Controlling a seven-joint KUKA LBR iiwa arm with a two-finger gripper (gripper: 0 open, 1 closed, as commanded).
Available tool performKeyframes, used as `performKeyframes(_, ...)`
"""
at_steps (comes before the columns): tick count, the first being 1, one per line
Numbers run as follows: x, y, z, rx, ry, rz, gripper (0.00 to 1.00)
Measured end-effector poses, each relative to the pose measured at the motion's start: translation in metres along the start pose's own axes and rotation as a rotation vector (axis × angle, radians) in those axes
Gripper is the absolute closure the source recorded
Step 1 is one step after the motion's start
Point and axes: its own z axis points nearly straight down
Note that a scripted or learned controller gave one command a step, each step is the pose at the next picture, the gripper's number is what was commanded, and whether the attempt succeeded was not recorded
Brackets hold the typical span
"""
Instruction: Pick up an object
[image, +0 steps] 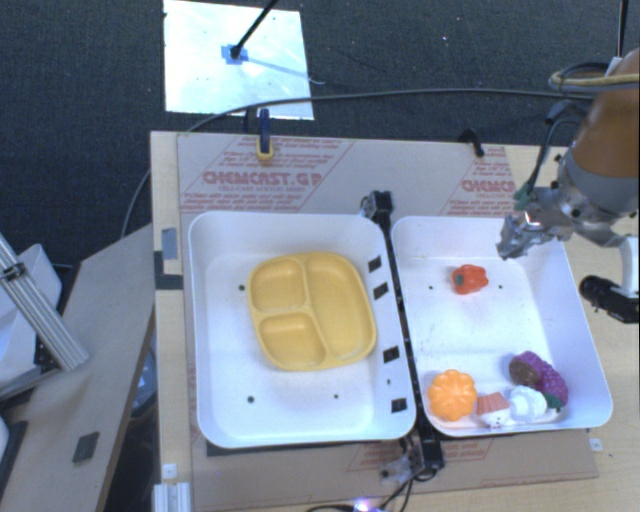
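A dark, speckled carpet floor (80, 110) surrounds the pale wooden bench (330, 165), whose top bears red printed lettering along its far side. On the floor beyond the bench lies a shiny white sheet (235, 60) with a small blue mark, and a thin dark cable (420, 95) runs across the carpet near it. At the left edge stands a silvery metal rail (40, 310) tilted beside a lower tan surface (95, 380).

A yellow divided tray (308, 310) lies in the left bin (215, 250). Both bins rest on a printed cardboard sheet (300, 170) covering the table (110, 290). A white sheet (235, 60) lies on dark carpet (70, 110) beyond.
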Motion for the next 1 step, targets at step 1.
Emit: performKeyframes(1, 0.0623, 0.0036, 0.0108, 0.005, 0.003, -0.006, 1.00)
